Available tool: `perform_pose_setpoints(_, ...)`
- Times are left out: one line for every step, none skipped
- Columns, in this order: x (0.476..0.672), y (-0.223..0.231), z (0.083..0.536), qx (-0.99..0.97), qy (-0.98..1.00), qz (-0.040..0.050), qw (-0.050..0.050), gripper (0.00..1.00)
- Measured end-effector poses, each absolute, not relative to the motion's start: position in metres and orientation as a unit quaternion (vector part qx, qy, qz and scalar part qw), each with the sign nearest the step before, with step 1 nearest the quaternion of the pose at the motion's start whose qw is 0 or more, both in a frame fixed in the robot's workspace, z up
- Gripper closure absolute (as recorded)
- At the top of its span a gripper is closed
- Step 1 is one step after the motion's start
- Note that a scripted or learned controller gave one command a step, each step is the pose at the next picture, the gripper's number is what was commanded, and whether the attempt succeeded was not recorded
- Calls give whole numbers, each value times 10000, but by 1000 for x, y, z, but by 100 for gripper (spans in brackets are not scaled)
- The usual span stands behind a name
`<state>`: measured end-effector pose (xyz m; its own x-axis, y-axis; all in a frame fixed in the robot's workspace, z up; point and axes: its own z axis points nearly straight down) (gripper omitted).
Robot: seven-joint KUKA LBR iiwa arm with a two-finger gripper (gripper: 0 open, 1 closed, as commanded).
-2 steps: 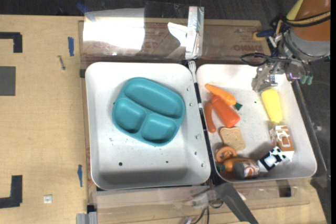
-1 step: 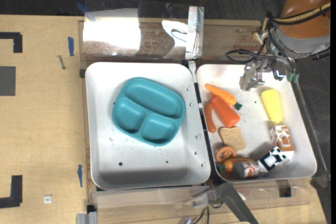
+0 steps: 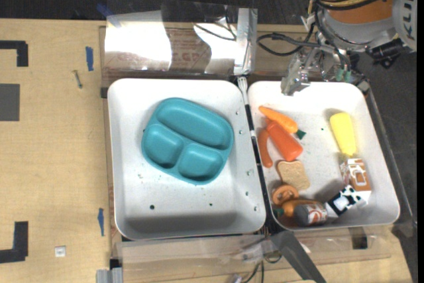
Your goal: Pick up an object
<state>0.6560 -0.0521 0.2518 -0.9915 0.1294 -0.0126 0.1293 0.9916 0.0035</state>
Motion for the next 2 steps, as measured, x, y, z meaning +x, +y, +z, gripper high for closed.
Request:
perform_pose_setpoints(659,-54,281,-51,10000,1,65,100)
perform_pose_setpoints(666,-47,212,-95,10000,8,-9,100)
